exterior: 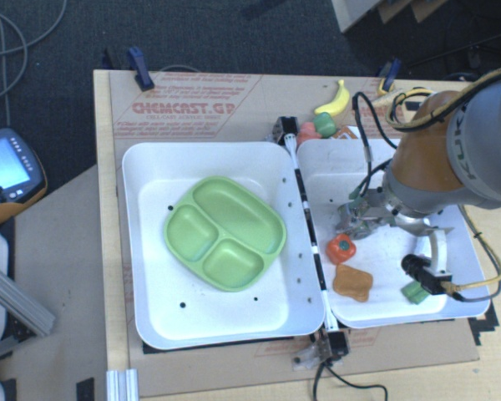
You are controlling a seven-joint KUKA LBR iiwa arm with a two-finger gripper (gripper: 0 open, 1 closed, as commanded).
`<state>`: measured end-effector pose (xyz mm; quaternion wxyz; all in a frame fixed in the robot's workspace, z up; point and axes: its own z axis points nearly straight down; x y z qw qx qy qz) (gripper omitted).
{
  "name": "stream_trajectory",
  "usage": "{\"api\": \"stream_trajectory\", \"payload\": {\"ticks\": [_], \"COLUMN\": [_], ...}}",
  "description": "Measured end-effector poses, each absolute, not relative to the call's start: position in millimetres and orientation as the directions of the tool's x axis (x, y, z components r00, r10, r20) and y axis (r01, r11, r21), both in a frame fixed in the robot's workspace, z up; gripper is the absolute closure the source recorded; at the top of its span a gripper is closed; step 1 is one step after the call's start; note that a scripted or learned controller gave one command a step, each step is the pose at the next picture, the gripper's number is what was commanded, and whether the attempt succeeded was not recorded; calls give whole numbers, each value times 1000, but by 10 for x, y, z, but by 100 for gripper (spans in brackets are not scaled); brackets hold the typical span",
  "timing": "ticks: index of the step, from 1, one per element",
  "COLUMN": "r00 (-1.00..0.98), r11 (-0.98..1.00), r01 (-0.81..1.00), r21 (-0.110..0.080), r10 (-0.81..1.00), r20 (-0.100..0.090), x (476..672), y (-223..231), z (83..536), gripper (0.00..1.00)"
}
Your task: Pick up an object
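Arm reaches in from frame right, gripper [356,220] low in the right bin [384,312], just above the red tomato-like toy [342,249]. Can't tell its grip state. Brown bread-like piece [352,282] lies below. Green divided plate [225,233] sits in left bin [150,307].

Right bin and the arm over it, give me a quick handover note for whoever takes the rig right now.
Gripper: low in the right bin, just above the red toy with the green top; whether its fingers are open or shut cannot be read from this view, and nothing is seen held.
Things: a brown, bread-like piece lies beside the red toy near the divider; a small green block sits near the bin's front edge. The left bin holds a green divided plate. A toy banana lies on the board behind the bins.
Done: arm positioned over the red toy.
Left: grasp and lift an object.
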<state>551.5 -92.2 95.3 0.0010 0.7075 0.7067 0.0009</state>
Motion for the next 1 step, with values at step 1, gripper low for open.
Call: {"api": "stream_trajectory", "payload": {"ticks": [1], "r00": [-6], "r11": [6], "r01": [1000], "r21": [11], "r10": [1000], "r20": [1], "x": [5314], "y": [-462], "z": [2064], "gripper": [100]}}
